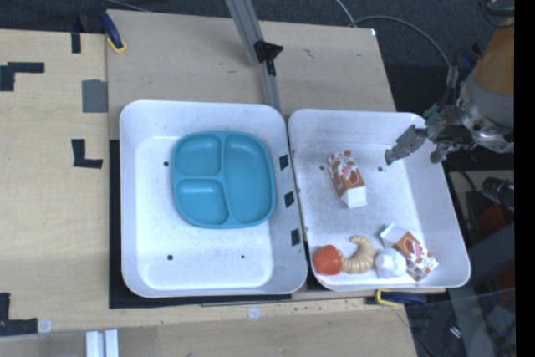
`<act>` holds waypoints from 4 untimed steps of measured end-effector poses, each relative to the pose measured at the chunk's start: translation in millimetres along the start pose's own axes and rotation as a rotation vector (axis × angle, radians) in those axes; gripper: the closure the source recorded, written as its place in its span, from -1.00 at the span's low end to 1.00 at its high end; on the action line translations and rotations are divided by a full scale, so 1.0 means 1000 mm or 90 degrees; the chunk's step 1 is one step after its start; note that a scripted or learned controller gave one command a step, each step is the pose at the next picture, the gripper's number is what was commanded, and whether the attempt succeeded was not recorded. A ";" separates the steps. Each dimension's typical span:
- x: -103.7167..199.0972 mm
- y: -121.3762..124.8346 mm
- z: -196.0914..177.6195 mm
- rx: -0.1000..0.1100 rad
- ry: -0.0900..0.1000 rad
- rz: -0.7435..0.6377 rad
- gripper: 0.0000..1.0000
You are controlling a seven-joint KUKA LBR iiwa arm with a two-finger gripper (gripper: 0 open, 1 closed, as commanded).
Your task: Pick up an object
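The right bin [435,205] holds a small orange-and-white carton [345,178] near its middle. Along its front edge lie a red tomato-like piece [328,260], a tan croissant [361,255], a small white object [389,265] and a second orange carton [412,252]. My gripper [420,148] hangs over the bin's far right part, to the right of the middle carton and apart from it. It is open, with nothing between its fingers.
A blue divided plate [224,180] lies in the left bin [142,263]. A grey metal pole [242,4] slants in from the top, ending by the gap between the bins. Cables run across the bench behind the right bin.
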State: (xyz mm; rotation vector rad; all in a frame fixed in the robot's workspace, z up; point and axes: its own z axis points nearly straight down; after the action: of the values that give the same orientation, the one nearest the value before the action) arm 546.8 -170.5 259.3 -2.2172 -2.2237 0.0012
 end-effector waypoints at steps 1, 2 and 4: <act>0.000 0.000 0.000 0.000 0.000 0.000 -1.00; -0.001 0.008 0.050 0.003 0.000 0.001 -1.00; 0.001 0.018 0.144 -0.003 0.002 0.001 -1.00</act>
State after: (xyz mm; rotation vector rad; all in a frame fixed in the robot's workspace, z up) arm 564.6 -169.0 115.2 -2.2201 -2.2223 -0.0061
